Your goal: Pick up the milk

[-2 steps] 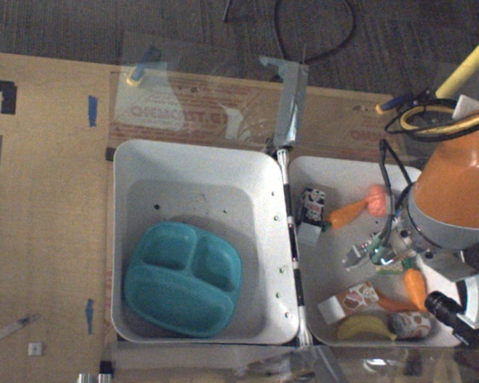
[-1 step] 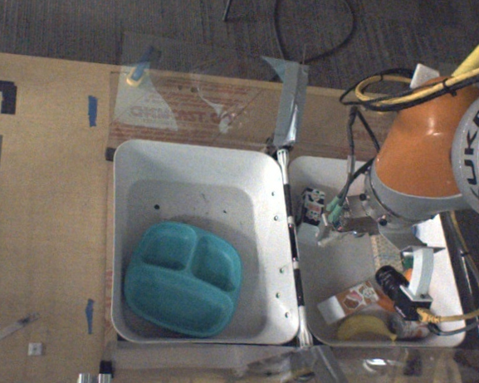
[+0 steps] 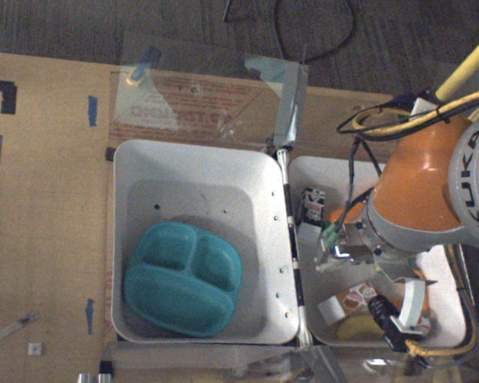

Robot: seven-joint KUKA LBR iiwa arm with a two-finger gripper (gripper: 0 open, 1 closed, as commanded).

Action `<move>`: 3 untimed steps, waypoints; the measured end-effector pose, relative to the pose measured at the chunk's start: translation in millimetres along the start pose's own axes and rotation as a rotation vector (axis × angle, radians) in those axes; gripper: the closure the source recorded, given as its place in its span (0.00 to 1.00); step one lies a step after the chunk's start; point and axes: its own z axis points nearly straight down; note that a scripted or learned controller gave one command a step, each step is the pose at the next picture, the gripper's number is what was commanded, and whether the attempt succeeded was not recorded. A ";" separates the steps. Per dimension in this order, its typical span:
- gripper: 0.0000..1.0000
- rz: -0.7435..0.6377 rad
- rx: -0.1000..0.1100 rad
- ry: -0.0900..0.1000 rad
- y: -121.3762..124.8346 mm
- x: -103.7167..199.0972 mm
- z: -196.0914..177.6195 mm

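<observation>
So the milk (image 3: 312, 206) looks to be that small dark carton with white markings, parked in the far left corner of the right bin (image 3: 460, 285), right up against the divider wall. Nothing is touching it.

The arm (image 3: 423, 190) is hung over the middle of the right bin, and the gripper (image 3: 340, 247) can be made out just below and to the right of the carton, close by but apart from it. Whether it's spread or pinched can't be told at this angle, too much clutter and wrist in the way. Nothing is seen held.

Step in hand would be judged as the approach: positioned near, grasp not yet made. The next move probably calls for a shift toward that corner and a descent straight over the carton, with the bin wall being the thing to watch.

Elsewhere: a teal divided plate (image 3: 183, 278) is sat in the left bin (image 3: 132, 177), and a small red-and-white package (image 3: 357, 298) plus something yellowish (image 3: 359, 328) are lying near the front of the right bin.
</observation>
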 end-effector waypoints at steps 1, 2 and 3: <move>1.00 -0.094 -0.006 -0.002 20.5 -7.3 -30.8; 1.00 -0.017 -0.001 0.000 -11.3 -70.5 -5.4; 1.00 0.274 0.002 0.001 -3.6 -1.8 26.4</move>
